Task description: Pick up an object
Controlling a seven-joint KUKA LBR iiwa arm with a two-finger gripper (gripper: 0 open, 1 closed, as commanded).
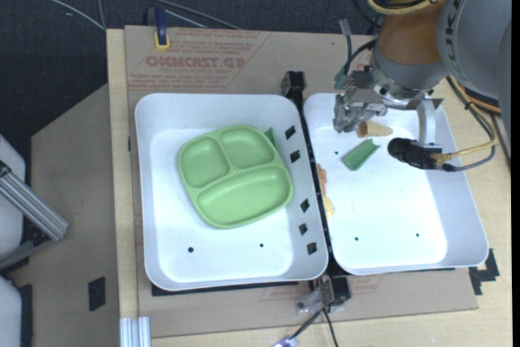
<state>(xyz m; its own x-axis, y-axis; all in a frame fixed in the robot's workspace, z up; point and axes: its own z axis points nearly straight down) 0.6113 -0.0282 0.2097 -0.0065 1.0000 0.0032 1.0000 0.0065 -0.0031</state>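
Your hand sits low over the far end of the right bin; can't tell from here how it's set. A tan piece lies just beside it, a green block just nearer the camera. Well left, in the other bin, a green divided plate rests flat.

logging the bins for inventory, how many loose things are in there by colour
green: 2, divided plate in the left bin, small flat block in the right bin
tan: 1, piece beside the claw
orange: 1, bit at the divider
total: 4
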